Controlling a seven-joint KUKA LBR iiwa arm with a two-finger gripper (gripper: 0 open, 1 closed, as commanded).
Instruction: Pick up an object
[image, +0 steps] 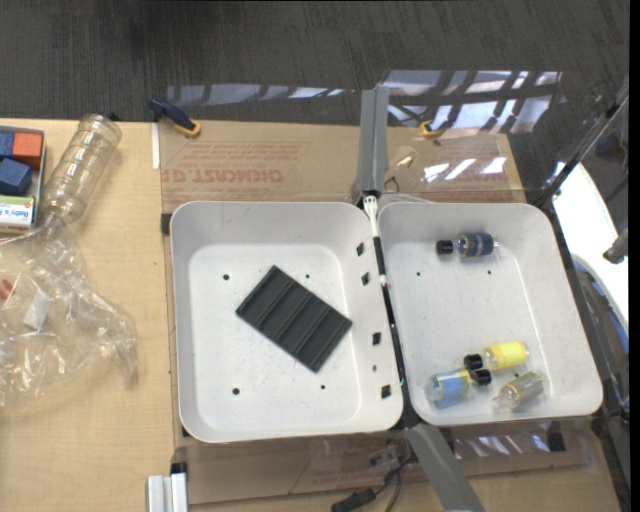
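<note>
Dark ribbed slab (294, 318) flat in left bin (200, 400), long axis diagonal upper-left to lower-right, right bin (560, 300) holds four small bottles, blue-black one (467, 245) near back, three clustered (490, 377) front, probably touching, gripper jaws: can't tell.

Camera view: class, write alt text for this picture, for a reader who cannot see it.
Two shallow white bins sit side by side on a bench: the left bin holds a dark ribbed panel, the right bin four small bottles, one near its back and three clustered at its front.
</note>
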